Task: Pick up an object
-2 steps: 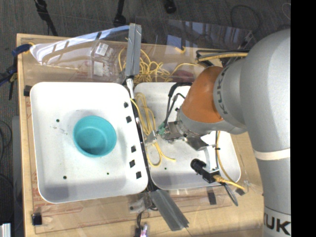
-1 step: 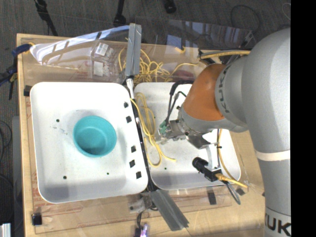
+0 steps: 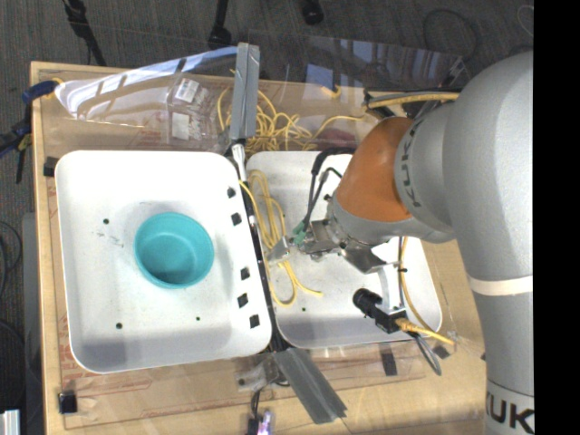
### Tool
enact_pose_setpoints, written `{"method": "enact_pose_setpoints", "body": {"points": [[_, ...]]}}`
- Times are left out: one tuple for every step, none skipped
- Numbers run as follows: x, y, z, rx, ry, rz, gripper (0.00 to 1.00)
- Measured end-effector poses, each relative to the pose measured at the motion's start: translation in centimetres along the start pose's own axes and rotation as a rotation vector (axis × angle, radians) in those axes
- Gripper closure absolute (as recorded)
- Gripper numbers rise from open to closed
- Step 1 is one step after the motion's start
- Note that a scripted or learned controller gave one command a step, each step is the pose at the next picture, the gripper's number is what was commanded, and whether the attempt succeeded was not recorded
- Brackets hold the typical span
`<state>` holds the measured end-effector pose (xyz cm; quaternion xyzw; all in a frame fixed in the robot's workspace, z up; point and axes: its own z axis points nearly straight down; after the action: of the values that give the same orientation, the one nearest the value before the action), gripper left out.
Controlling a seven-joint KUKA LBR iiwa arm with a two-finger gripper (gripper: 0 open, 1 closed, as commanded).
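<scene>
The yellow cord (image 3: 272, 234) lies looped along the left side of the right bin (image 3: 426, 320), centre frame, likely light, limp and easiest pinched at a loop, while the gripper (image 3: 313, 240) hangs beside it, its jaws' opening impossible to tell.

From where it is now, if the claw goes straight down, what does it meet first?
Probably the yellow cord lying on the floor of the right bin; the claw hangs just above it, though the height is hard to judge.

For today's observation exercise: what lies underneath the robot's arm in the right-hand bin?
Under the arm, the right bin holds loose yellow cords on its white floor. The arm covers the bin's upper right part, so anything there is hidden.
</scene>
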<state>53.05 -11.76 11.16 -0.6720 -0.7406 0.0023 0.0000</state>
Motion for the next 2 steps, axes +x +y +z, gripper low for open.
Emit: {"method": "enact_pose_setpoints", "body": {"points": [[-0.44, -0.30, 1.89, -0.003, 0.000, -0.028, 0.00], [-0.36, -0.25, 0.93, -0.001, 0.003, -0.033, 1.00]]}}
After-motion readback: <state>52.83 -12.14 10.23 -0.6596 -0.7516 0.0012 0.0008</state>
